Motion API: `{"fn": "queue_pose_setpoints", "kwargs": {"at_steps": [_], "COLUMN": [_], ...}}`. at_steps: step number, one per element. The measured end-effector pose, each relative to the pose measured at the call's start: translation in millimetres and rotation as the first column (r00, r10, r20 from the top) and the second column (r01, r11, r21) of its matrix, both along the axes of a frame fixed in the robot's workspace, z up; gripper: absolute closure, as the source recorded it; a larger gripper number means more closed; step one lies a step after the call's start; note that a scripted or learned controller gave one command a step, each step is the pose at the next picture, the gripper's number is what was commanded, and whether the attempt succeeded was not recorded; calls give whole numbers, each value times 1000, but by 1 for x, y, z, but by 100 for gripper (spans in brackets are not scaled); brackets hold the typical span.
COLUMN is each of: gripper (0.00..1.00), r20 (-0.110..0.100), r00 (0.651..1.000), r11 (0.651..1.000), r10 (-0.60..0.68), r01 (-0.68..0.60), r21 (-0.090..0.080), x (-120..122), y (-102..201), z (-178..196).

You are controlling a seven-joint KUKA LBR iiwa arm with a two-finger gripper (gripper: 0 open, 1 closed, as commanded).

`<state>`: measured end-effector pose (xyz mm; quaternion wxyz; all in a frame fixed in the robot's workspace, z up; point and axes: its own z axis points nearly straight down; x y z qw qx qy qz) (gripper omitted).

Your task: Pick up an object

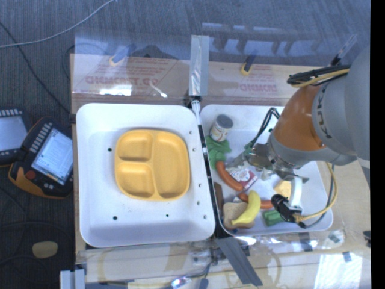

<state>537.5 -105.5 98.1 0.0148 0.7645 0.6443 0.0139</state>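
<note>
Floor: grey carpet [48, 53] all around, with a thin white cable [72, 26] running across the upper left.
Far left: a handheld control pendant [45, 158] with a lit screen lies on the carpet, orange at its edge; a small tan object [45, 248] lies below it.
Counter: a brown surface [144, 77] with red printing, covered by clear sheeting, carries both bins.
Left bin [90, 221]: white and shallow, holding a yellow divided tray [153, 164] with three compartments, lying flat near its middle.
Divider: a metal strip [200, 59] rises between the bins at the far side.
Right bin [322, 221]: crowded with objects; a small jar [221, 127] at the upper left, a green item [215, 149] just below it, an orange carrot-like piece [224, 174], a banana [249, 209] near the front, a green piece [271, 217] beside the banana.
Arm: grey body with an orange band [304, 122], entering from the right and reaching down over the right bin.
End effector [258, 161]: low among the objects near the bin's middle; cannot tell whether it is spread or pinching anything.
</note>
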Motion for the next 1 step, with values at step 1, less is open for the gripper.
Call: {"fn": "queue_pose_setpoints", "kwargs": {"at_steps": [1], "gripper": [0], "r20": [-19], "r00": [1000], "r11": [1000], "r10": [24], "r01": [-24], "r21": [3], "x": [52], "y": [-3], "z": [-3]}}
